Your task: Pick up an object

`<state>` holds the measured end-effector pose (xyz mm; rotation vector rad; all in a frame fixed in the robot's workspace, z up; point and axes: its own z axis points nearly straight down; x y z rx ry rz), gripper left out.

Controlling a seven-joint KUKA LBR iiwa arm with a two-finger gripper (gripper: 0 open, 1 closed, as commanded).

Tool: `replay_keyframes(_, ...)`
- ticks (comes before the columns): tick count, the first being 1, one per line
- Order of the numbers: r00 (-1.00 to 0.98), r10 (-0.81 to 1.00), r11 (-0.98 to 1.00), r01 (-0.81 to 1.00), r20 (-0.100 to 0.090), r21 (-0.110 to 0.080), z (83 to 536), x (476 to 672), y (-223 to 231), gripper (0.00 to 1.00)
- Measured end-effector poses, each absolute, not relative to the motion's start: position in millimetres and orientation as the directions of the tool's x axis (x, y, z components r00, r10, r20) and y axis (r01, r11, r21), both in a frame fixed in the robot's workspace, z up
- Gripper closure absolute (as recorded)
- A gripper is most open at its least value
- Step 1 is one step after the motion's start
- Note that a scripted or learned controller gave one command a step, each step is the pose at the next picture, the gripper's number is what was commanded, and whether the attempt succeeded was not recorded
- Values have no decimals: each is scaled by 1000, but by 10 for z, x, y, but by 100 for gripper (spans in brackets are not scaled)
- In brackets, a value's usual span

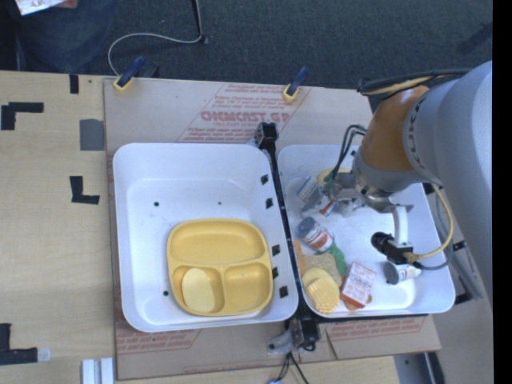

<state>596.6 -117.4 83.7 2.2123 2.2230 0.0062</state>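
My gripper (330,195) reaches down into the upper left part of the right bin (428,296), under the grey wrist and its orange band. It hangs over a grey, clear wrapped item (307,188) and a small red piece (326,207). The wrist hides how the gripper meets them. Just below sits a small round can (314,235) with a red and white label. Toward the bin's front lie a green item (337,259), a yellow ridged piece (321,289) and a red and white packet (358,285).
The left bin (140,182) holds a yellow divided tray (220,266) at its front. A black divider (276,206) runs between the bins. A black and white fitting with a yellow cable (394,245) hangs off the arm over the right bin's right half.
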Motion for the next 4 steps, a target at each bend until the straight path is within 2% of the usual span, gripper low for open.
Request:
replay_keyframes(1, -4, 1000, 4, 1000, -2, -3, 856, 6380, -1031, 0)
replay_keyframes(2, -4, 1000, 4, 1000, -1, -8, 949, 6356, -1037, 100)
replay_keyframes(3, -4, 1000, 4, 1000, -2, -6, 952, 6362, -1037, 0)
replay_keyframes(4, -2, 1000, 2, 1000, 1, -1, 846, 6691, -1097, 0)
